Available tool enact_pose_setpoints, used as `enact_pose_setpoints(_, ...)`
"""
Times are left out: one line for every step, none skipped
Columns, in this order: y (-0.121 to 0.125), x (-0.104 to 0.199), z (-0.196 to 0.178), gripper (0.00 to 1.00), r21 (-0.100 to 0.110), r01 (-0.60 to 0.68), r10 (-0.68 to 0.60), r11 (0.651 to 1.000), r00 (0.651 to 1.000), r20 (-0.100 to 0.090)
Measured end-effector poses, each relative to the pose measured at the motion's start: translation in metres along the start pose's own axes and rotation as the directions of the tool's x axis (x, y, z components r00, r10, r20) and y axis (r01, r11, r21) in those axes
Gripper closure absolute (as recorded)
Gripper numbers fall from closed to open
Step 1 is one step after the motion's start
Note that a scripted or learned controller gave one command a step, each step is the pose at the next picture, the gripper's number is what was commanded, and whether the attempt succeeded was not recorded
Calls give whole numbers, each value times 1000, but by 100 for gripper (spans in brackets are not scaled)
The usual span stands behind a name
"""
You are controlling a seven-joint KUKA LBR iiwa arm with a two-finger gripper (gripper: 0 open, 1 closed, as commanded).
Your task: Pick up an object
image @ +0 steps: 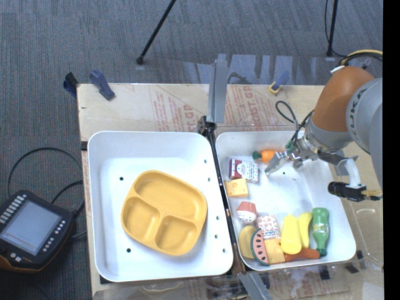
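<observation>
One toy carrot (267, 155), just beside end effector (279, 164)

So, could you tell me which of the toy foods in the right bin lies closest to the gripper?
The small orange carrot, at the bin's far side just left of the gripper. The other toys lie farther off, toward the bin's left and near edges.

A: Evenly lit from overhead, fairly bright. Soft, short shadows under the yellow tray (164, 212) and along the inner walls of the left bin (100, 167).

B: Mild glare on the white floor of the right bin (300, 195), detail washed out there. Slightly soft throughout, coarse resolution; small toys hard to resolve. Carpet (75, 36) darker, grainy. No obvious bending of straight edges near the borders.
</observation>
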State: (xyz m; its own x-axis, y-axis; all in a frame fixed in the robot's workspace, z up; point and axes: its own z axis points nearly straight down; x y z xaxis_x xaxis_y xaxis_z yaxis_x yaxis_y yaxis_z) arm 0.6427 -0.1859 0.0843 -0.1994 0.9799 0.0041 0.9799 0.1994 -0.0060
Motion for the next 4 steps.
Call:
enact_pose_setpoints(5,15,-44,0,-7,-580,580,815,815,-1)
enact_pose_setpoints(8,43,1,0,2,-566,566,825,825,1)
enact_pose_setpoints(-14,-1,-69,0,-11,-615,615,789,789,-2)
enact_pose_setpoints(1,-5,-37,0,-2,-664,664,747,747,0)
